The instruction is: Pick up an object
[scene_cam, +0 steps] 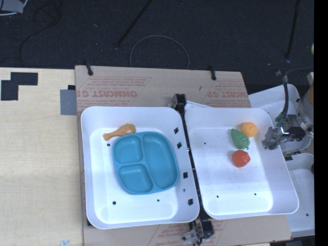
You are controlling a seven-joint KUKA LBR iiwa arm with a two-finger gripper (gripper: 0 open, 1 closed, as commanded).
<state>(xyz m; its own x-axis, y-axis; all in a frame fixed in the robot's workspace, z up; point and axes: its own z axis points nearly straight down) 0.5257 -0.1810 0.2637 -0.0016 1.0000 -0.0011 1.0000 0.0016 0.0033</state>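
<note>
Left bin (97, 199): blue 3-compartment tray (145, 162) sits near its middle, with an orange drumstick-shaped toy (119, 132) touching or just beside the tray's far-left edge, between tray and bin wall. Little bare floor here; the tray takes most of it. A black divider (187, 158) runs between the 2 bins. Right bin (256, 201): 3 small items clustered toward its far-right part, a green piece (239, 138), an orange ball (249, 129) just beside it on the far side, a red ball (241, 158) near but apart on the near side. The near and left parts of this bin are open floor. The tool (272, 137) hangs at the right bin's right rim, outside the cluster, carrying nothing; whether it is wide or narrow I cannot tell, too small and cluttered. Judged step: approach, no pick begun. Next move likely calls for travelling left over the rim and choosing 1 target; the red ball looks easiest, standing free, whereas green and orange crowd each other. Rim wall close by limits descent on the right.
</note>
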